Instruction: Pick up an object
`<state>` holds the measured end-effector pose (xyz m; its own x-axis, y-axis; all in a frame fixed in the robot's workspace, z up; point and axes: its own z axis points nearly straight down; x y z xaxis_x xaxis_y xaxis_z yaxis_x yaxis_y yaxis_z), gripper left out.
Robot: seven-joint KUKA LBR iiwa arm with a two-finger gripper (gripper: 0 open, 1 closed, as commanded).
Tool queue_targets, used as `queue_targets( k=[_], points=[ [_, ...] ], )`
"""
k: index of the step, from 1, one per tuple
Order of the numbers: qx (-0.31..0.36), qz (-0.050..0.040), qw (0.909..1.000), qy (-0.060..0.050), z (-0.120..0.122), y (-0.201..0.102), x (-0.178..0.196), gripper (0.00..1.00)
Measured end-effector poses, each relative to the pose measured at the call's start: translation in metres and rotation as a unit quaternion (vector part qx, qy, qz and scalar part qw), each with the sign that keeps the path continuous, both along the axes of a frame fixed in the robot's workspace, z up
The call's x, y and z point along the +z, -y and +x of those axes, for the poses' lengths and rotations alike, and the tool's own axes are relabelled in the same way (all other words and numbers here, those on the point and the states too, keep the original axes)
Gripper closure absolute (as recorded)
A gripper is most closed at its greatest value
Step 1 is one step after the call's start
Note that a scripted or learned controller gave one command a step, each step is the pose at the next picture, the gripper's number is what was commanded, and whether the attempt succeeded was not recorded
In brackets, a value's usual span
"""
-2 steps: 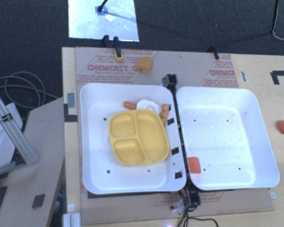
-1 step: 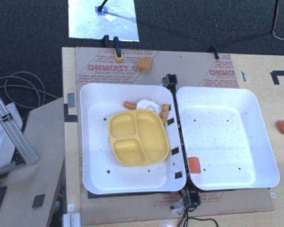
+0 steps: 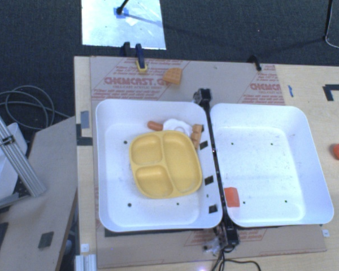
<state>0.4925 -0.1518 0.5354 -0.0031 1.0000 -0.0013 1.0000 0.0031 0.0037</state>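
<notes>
So far nothing is lifted: your pick is all ahead, and you cannot tell the jaw state. Left bin (image 3: 110, 168): one yellow divided tray (image 3: 165, 164), one orange sausage piece (image 3: 155, 126), one white piece (image 3: 177, 126), one tan piece (image 3: 196, 133). Right bin (image 3: 305, 151): one orange-red block (image 3: 231, 196), near corner
</notes>
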Motion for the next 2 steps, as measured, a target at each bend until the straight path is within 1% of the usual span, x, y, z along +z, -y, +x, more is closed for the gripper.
queue_targets(
  k=[2],
  points=[
    [0.000, 0.0000, 1.0000, 0.000, 0.0000, 0.0000, 0.0000, 0.00]
  ],
)
